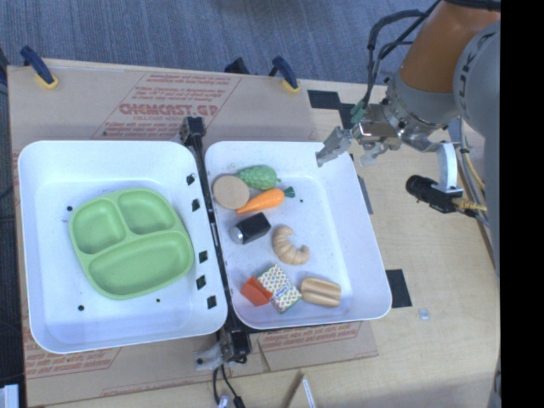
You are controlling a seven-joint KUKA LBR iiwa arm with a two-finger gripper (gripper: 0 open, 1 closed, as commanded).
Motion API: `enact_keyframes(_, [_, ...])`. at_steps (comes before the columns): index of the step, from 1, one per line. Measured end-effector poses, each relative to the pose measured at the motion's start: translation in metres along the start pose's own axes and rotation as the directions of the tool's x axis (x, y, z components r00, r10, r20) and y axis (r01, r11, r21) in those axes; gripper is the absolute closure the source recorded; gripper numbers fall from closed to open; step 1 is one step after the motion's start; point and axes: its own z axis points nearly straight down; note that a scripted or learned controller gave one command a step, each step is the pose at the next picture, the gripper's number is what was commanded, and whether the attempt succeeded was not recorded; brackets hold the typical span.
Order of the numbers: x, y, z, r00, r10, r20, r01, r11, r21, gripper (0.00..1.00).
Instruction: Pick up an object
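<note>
The right bin (361, 228) holds several toy foods: a green leafy piece (257, 177), a tan round disc (229, 191), an orange carrot (265, 200), a black cylinder (252, 228), a croissant (291, 246), a red block (255, 292), a checkered box (282, 288) and a bread roll (320, 291). My gripper (348, 153) hangs over the bin's far right corner, above and to the right of the carrot. It is open, with nothing between its fingers (330, 151).
The left bin (42, 228) holds a green divided plate (132, 241). A black hinge strip (206, 219) runs between the bins. Clamps (285, 73) hold the cardboard at the back edge. A black handle (433, 194) sticks out by the arm on the right.
</note>
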Motion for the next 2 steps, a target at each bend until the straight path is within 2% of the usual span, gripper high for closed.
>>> enact_keyframes(1, [0.062, 0.031, 0.123, 1.000, -0.001, -0.002, 0.001, 1.000, 0.003, 0.00])
enact_keyframes(2, [0.094, -0.003, 0.183, 1.000, -0.002, 0.000, 0.002, 1.000, 0.003, 0.00])
